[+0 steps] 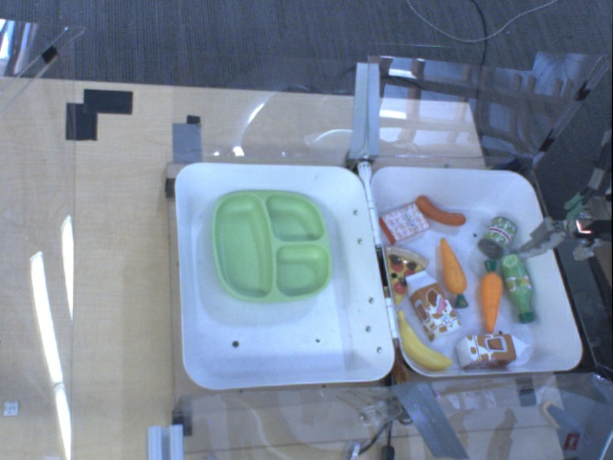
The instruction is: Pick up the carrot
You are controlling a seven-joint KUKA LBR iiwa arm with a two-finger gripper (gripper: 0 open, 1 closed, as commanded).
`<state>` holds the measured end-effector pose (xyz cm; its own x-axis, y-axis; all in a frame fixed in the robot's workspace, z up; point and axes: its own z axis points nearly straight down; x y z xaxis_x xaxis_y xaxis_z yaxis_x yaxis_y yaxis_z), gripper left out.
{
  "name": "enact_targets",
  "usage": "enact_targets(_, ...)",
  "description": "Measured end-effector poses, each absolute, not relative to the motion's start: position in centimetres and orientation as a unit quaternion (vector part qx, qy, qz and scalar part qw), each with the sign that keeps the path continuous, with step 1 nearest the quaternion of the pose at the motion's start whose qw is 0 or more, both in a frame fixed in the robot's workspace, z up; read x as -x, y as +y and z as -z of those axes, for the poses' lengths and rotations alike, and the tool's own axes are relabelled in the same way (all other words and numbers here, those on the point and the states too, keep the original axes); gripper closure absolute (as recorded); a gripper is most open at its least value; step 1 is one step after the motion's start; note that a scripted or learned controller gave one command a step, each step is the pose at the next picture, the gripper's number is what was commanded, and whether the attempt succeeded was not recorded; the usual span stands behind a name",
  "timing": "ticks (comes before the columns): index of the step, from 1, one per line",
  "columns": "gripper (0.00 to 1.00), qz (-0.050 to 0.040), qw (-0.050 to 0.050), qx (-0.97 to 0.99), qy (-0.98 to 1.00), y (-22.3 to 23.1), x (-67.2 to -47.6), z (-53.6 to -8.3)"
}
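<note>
A carrot [490,300] lies untouched in the right bin [565,353], between a second carrot [452,271] and a green bottle [518,288]. The gripper [575,228] hovers at the bin's right edge, grip state unclear; the pickup has not begun.

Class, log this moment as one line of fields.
task: pick carrot | gripper: right bin's right edge, nothing held | carrots: lying in bin | tray: left bin

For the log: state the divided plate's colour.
Light green plastic divided plate, in the left white bin; clearest in the camera view.
</note>
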<state>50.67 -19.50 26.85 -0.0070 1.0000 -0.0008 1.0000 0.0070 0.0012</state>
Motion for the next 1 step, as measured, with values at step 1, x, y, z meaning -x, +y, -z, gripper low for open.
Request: enact_targets(1, 0.0, -0.005, 0.006, -0.672, 0.741, -9.21, -52.63, -12.61)
